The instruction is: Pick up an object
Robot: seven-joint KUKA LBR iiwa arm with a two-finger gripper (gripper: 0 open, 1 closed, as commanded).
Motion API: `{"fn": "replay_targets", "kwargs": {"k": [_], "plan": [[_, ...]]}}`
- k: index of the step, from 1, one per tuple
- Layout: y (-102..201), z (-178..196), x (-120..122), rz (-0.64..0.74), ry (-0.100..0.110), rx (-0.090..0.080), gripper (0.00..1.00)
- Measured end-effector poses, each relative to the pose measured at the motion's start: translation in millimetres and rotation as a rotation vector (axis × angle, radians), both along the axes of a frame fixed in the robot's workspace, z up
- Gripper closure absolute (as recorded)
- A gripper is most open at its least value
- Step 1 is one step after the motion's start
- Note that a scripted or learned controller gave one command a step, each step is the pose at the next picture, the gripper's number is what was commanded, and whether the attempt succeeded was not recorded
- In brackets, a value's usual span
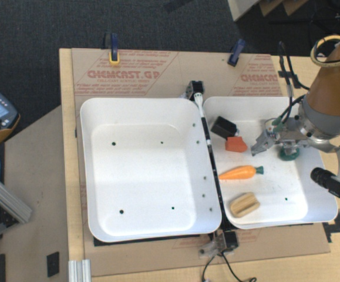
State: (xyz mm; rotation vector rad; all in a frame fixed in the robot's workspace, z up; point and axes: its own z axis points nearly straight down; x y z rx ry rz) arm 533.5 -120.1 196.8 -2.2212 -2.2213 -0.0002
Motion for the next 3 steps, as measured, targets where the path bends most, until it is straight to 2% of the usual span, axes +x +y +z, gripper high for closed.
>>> {"fn": "replay_targets", "kwargs": {"k": [1,2,3], "plan": [[14,-118,-40,-0.002,0.007,0.003,0.00],[28,28,-16,0.004,-0.017,-0.003,0.00],[5,-30,-12,-0.002,0.004,0.001,0.00]]}}
